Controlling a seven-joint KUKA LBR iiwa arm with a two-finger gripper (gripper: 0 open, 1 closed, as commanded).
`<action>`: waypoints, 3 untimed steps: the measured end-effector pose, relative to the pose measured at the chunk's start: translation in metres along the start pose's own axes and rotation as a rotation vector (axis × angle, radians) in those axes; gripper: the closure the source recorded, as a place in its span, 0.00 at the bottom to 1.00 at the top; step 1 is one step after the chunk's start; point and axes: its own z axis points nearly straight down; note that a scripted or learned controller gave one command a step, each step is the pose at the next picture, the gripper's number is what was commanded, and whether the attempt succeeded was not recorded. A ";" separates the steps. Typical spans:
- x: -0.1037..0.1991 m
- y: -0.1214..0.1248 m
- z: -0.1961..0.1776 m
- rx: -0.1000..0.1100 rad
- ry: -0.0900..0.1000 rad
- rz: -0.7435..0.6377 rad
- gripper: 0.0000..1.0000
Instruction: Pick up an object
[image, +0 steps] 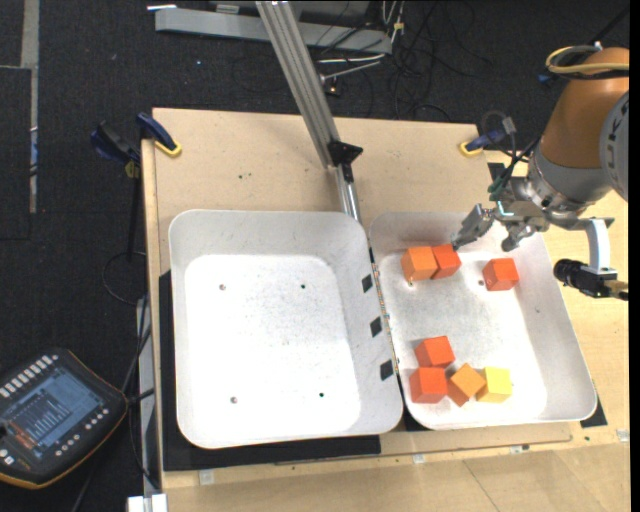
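Observation:
My gripper (494, 231) hangs over the far part of the right bin (560, 330), fingers spread open with nothing between them. Just below and left of it two orange blocks (431, 263) sit side by side. A single orange-red block (500, 273) lies right below the gripper. Near the front of the same bin sits a cluster: two orange-red blocks (431, 368), an orange block (466, 383) and a yellow block (497, 383).
The left bin (200, 300) lies beside the right one on the wooden bench. A metal pole (305, 90) slants across the back. Blue-and-yellow clamps (150, 135) sit at the far corners. A teach pendant (50, 415) rests at the front left.

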 end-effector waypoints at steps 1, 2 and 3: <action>0.000 0.001 -0.002 -0.003 -0.002 -0.002 0.00; 0.003 0.003 0.041 0.000 -0.001 -0.002 0.00; 0.004 0.012 0.080 -0.007 0.003 -0.002 0.00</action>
